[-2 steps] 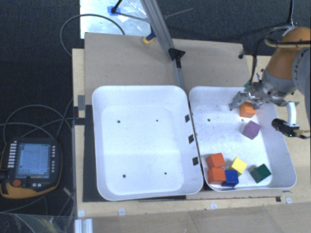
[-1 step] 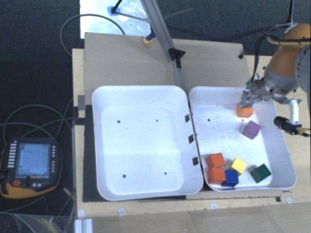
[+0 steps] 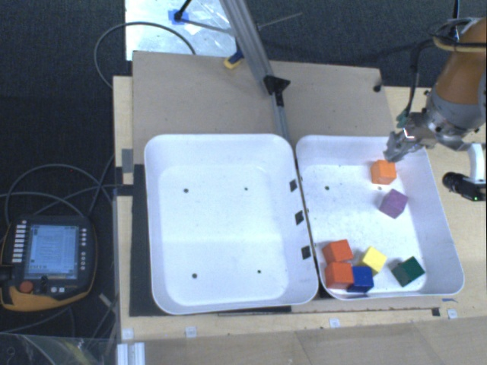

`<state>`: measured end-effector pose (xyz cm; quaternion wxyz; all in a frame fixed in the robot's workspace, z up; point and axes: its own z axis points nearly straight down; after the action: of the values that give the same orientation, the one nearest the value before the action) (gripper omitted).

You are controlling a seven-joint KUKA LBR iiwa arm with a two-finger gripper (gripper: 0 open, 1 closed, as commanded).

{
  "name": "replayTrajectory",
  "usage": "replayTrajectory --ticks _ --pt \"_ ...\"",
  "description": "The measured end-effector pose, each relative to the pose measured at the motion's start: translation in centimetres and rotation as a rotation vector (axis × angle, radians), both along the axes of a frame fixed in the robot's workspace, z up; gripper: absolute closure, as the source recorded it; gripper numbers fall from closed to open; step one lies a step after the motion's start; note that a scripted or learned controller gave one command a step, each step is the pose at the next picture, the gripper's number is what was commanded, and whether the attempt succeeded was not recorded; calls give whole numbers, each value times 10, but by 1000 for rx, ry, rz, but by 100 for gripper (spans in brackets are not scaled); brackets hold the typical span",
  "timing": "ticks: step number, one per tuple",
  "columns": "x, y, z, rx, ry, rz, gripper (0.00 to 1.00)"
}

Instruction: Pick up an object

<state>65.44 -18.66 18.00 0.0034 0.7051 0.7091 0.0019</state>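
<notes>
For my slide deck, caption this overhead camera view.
Pincer hovers by an orange cube in the right bin, purple cube nearby.

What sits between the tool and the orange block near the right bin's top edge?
Nothing visible. The tool hangs just above and right of the orange block; the purple block lies below it, off that path.

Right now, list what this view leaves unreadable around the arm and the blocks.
- End effector: its tip is small and blurred, so contact with the orange block beside it is unclear.
- Arm: cut off by the right edge.
- Blue block: partly overlapped by neighbouring blocks at the right bin front wall.
</notes>
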Motion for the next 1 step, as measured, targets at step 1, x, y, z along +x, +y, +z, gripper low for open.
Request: replayTrajectory --ticks 1 --pt "1 0 55 0 0 -1 100"
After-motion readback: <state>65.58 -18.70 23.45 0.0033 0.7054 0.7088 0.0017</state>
